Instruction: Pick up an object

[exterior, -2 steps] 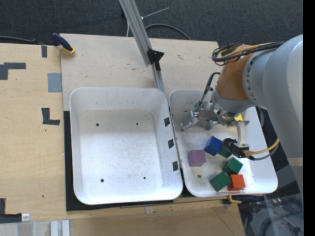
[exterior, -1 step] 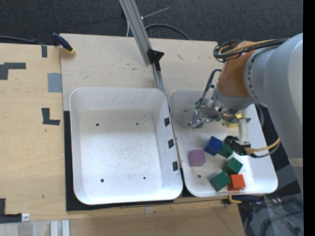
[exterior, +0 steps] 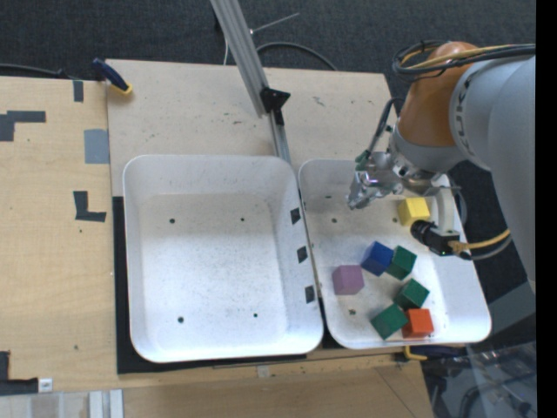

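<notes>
Camera view looks down at a slant on two shallow white bins, and I take the right bin as the landmark for all places. Over its upper part hangs the gripper, carried by the grey arm with its orange band, which comes in from the right side of this bin. Whether the tool is open or closed I cannot tell — it is small and partly lost against the white floor, and I see no object in it. A yellow block lies near the bin's right wall, just beside the gripper but apart from it. Lower, around the middle of the bin, a blue block touches a green block, and a pale purple block lies to their left, near. Toward the bin's bottom corner are two more green blocks and an orange block, close together. Against the left wall of this bin sits the left bin.
</notes>
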Tool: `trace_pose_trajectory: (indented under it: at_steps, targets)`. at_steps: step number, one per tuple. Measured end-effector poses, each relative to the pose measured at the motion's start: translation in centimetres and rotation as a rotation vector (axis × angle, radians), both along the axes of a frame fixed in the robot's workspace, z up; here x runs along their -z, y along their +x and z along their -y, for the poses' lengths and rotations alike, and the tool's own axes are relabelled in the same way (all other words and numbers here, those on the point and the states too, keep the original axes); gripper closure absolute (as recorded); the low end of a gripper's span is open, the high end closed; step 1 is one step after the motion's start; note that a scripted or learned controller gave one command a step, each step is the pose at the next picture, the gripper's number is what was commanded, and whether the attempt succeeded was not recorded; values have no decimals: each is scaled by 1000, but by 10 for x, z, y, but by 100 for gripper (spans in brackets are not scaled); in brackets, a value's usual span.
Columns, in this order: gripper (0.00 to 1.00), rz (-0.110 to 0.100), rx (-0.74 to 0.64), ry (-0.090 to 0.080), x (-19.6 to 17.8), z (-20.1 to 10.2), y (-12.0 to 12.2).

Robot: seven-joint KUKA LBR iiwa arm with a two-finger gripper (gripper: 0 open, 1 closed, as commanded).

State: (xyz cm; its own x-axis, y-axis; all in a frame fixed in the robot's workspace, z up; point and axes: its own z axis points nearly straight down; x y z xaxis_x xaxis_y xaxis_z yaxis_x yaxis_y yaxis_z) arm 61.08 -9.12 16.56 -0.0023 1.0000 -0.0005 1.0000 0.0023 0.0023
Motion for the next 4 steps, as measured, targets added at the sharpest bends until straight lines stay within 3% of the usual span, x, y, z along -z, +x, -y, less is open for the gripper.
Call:
trace_pose_trajectory:
  at_steps: [2, 4]
  targets:
    - [100, -1, 0, 0, -102, -5, 9]
    - [100, -5, -4, 1, -83, -101, 32]
